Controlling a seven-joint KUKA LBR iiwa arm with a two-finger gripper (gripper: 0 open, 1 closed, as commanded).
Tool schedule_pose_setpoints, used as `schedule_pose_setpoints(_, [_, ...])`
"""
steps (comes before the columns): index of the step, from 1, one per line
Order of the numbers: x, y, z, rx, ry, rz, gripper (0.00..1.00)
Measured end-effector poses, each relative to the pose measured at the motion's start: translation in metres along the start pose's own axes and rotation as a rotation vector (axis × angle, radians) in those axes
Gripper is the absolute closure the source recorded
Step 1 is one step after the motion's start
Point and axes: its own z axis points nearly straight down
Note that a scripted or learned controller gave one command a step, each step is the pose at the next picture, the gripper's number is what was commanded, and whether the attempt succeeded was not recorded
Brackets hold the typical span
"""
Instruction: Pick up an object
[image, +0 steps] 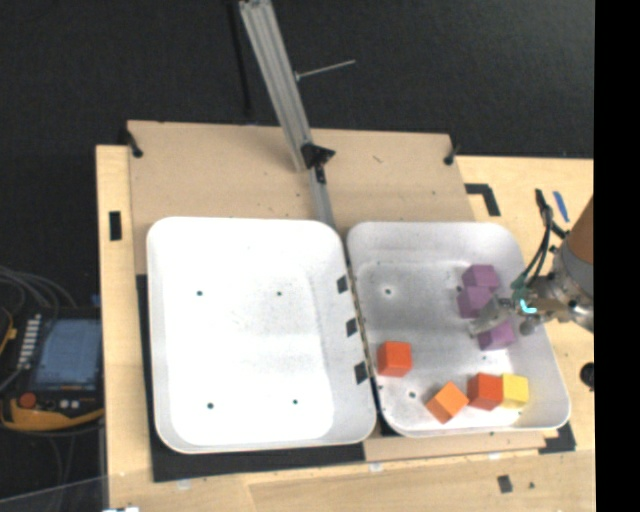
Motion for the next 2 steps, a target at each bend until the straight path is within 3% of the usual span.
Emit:
schedule_pose_setpoints(1, [0.000, 0.001, -0.002, -0.004, -0.001, 0.001, 0.00])
schedule_pose_setpoints(2, [-0.005, -0.008, 0.055, 0.002, -0.003, 0.004, 0.00])
